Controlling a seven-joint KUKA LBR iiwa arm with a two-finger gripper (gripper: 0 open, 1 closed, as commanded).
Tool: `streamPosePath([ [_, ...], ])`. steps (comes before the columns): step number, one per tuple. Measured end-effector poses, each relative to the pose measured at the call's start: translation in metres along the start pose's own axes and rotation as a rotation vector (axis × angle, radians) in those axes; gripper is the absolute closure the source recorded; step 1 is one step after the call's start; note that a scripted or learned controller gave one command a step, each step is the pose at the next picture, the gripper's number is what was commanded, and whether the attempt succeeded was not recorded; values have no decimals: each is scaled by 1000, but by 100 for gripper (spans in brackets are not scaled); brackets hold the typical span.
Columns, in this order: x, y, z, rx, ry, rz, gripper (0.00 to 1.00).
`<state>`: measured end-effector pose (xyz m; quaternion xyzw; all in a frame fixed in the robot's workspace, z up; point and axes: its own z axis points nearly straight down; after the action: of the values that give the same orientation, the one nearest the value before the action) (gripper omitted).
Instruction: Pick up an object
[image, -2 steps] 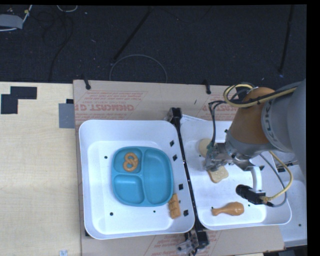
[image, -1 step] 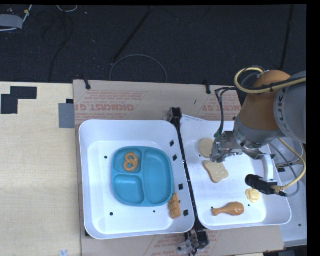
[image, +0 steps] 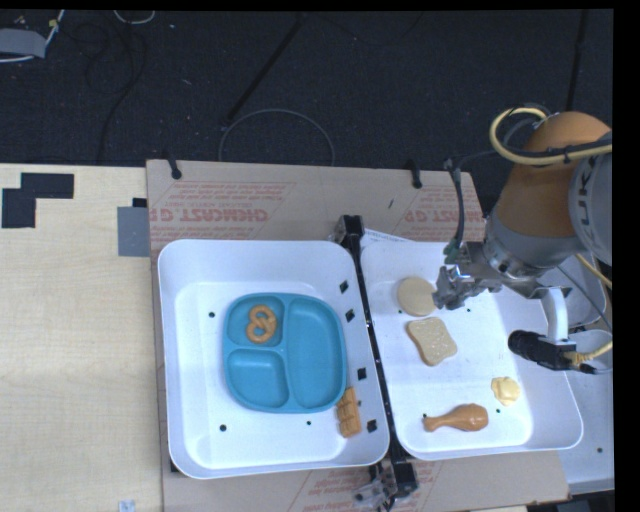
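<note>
The right bin (image: 545, 425) holds a round beige cookie (image: 414, 295), a slice of toast (image: 432, 341), a small yellow piece (image: 505, 390) and a brown chicken drumstick (image: 458, 418). My gripper (image: 450, 290) hangs low over this bin's far side, just right of the round cookie and above the toast. Nothing shows between its fingers. The grey arm with its orange band (image: 545, 185) reaches in from the right.
The left bin (image: 190, 280) holds a blue divided plate (image: 300, 350) with a pretzel (image: 261, 323) in its upper left compartment. An orange waffle-like piece (image: 348, 412) lies by that bin's right wall. A black divider (image: 362, 320) runs between the bins.
</note>
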<state>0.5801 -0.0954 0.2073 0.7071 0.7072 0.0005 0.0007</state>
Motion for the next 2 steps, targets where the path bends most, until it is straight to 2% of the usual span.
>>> streamPosePath([
  [1, -2, 0, -36, 1, 0, -1, 100],
  [2, 38, -19, -33, 6, 2, -3, 100],
])
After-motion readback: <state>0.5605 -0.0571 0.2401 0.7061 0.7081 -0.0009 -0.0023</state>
